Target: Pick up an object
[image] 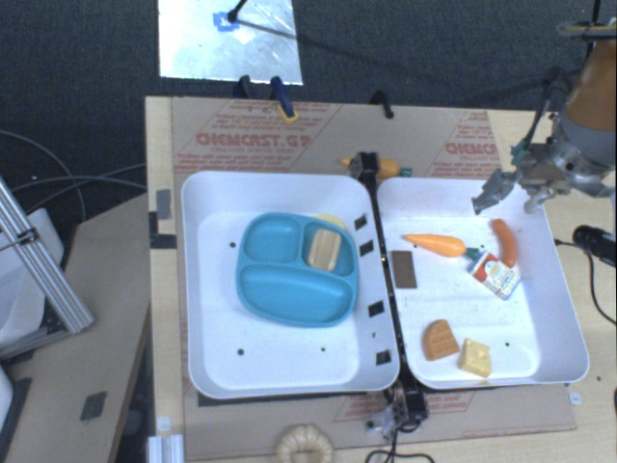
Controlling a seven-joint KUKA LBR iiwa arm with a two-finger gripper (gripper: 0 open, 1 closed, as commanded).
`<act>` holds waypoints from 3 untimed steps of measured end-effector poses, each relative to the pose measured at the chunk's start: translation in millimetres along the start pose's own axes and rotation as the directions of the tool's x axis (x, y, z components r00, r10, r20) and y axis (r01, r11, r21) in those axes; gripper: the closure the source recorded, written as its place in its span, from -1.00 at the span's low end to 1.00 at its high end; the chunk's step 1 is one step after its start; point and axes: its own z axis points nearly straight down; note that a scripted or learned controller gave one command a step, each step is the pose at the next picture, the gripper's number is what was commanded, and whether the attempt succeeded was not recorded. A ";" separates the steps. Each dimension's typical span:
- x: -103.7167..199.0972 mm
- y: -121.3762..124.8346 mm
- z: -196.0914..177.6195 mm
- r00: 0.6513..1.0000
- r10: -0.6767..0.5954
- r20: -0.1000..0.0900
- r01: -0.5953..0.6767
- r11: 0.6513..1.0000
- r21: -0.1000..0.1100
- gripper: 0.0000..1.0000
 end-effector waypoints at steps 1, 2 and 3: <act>0.4 2.2 -7.0 1.000 -0.002 0.002 0.002 1.000 -0.011 -1.00; 0.0 4.3 34.7 1.000 -0.001 0.002 0.001 1.000 -0.009 -1.00; 1.0 11.3 95.2 1.000 0.000 0.001 0.001 1.000 -0.007 -1.00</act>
